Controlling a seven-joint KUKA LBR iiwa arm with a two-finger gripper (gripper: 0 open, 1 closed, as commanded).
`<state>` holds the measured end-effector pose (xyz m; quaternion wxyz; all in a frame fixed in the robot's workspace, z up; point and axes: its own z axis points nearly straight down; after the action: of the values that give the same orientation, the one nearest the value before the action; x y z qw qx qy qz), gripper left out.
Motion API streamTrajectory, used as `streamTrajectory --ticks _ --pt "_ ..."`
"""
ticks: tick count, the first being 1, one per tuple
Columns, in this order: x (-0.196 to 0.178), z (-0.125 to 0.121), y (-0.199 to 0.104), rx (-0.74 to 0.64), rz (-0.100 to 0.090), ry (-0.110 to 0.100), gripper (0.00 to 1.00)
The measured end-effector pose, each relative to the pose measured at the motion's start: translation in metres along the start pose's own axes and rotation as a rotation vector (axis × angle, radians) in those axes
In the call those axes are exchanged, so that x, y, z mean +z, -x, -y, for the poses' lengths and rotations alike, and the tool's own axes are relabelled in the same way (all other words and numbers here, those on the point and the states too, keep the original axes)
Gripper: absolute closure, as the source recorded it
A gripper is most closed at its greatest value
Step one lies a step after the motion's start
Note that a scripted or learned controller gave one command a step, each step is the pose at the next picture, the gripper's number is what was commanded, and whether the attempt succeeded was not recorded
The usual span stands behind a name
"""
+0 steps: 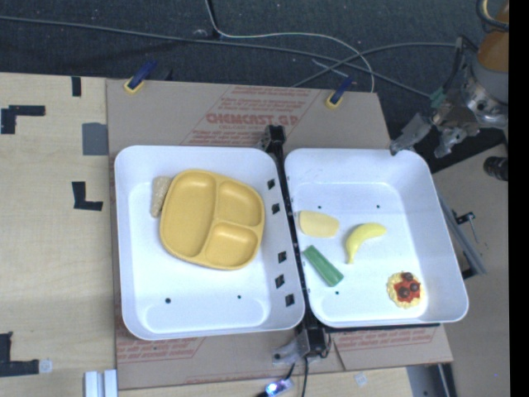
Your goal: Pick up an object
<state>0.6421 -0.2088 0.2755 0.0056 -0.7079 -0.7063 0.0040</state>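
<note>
With the end effector [426, 135] seen spread and holding nothing beyond the right bin's [430, 188] far corner, the banana [362, 238] lying mid-bin should be approached from straight above.

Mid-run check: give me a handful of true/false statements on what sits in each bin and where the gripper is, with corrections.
1. The yellow divided plate lies in the left bin. True.
2. The banana lies on the plate. False: it lies in the right bin, on the bin floor.
3. The green piece lies near the right bin's left wall. True.
4. The gripper holds the banana. False: it is at the right bin's upper right corner, away from the banana.
5. The small pizza-like toy lies in the left bin. False: it lies in the right bin's lower right corner.
</note>
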Motion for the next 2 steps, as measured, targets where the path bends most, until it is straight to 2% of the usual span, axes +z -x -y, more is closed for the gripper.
streamTrajectory --ticks 1,2 --pt "-0.008 -0.002 -0.001 -0.003 0.003 0.013 0.00" --pt "0.038 0.000 0.006 -0.003 0.004 0.009 0.00"
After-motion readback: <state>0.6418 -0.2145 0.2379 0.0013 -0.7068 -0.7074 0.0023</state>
